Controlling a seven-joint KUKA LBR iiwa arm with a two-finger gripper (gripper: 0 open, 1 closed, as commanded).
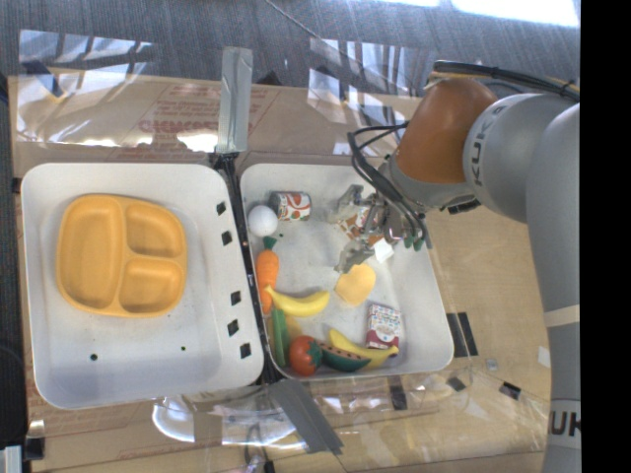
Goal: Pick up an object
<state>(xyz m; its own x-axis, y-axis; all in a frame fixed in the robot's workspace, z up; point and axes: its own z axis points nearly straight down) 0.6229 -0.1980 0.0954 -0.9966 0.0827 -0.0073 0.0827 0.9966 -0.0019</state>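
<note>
Toward the far right corner of the right bin, the gripper hangs low over the floor of the bin, its metal parts mixed with cables and a small white tag. Whether the pincer is released or clenched I cannot tell; nothing can be made out in its grasp.

Just beneath it, toward the middle of the bin, lies a pale yellow rounded piece, which I judge the likeliest thing to be taken. It looks like hollow plastic toy food: light, stiff, smooth, and a little slippery. A grip across its narrower width, near its middle, seems safest, since a hold near the edge may squeeze it out sideways.

Farther out, at the far edge of the bin, lies a small can on its side, with a white ball beside it against the left wall. Both would roll. Along the left wall lies a carrot, then a banana across it. Near the front edge sit a tomato, a second banana-like piece and a small carton, packed close and hard to get at.

The left bin holds a yellow divided plate, well apart from the arm.
</note>
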